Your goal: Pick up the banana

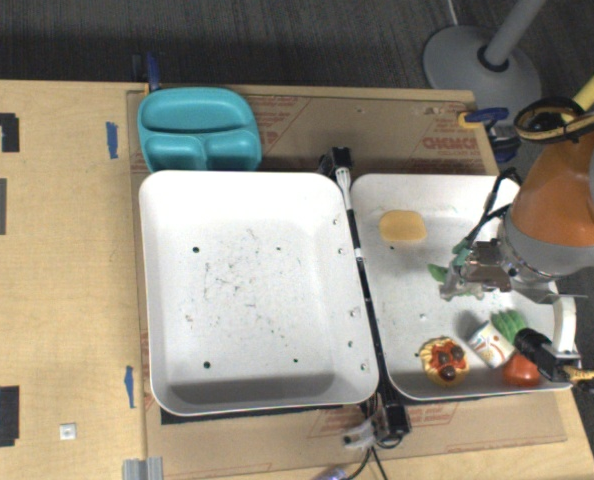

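Approach step, nothing lifted. Gripper (464, 280) low over mid right bin (427, 181); open or closed, cannot tell. No sure banana: likeliest the yellow lump (403, 227) at gripper's 11 o'clock. Next: shift there, descend. Bare floor around lump; wall at 12, toys (490, 346) at 5.

Hard to tell for a banana: pale yellow-tan oval lump (403, 227), lying flat, alone, in far half of right bin (432, 190).
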